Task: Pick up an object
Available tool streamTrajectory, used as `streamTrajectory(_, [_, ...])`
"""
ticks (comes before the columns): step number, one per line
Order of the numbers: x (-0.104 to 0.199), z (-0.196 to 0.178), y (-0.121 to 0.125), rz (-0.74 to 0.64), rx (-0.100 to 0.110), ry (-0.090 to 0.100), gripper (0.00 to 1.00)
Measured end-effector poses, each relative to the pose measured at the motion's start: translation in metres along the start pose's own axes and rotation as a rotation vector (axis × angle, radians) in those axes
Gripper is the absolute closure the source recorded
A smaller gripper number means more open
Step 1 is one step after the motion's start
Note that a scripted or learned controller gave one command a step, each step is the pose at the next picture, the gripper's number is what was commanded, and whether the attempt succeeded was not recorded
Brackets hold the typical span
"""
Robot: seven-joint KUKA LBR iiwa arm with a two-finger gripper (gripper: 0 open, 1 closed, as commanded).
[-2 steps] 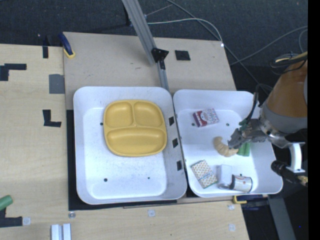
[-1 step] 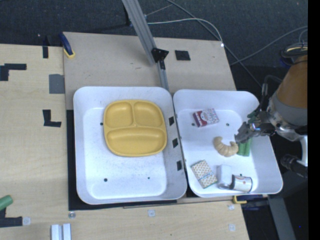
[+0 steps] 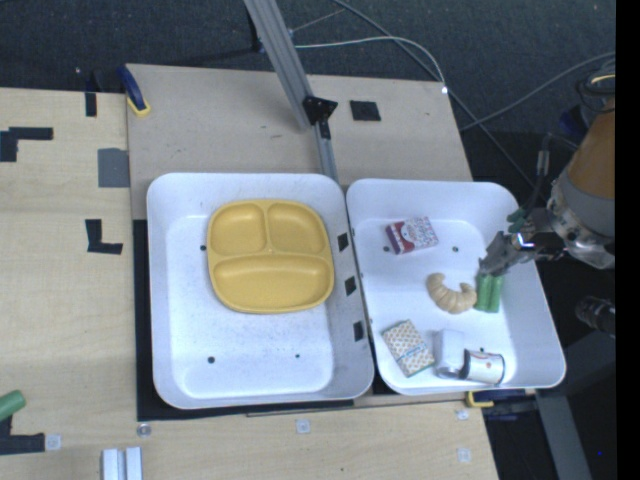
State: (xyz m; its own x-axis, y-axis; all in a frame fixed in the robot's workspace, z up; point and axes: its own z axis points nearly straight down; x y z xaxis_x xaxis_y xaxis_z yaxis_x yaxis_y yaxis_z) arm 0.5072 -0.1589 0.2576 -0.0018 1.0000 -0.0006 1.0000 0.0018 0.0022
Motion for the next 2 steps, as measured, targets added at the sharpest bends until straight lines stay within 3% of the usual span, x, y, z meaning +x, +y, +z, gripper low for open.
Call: streamTrajectory(2, [0.106,-0.004,0.022,-0.006,0.003,0.002,1.00])
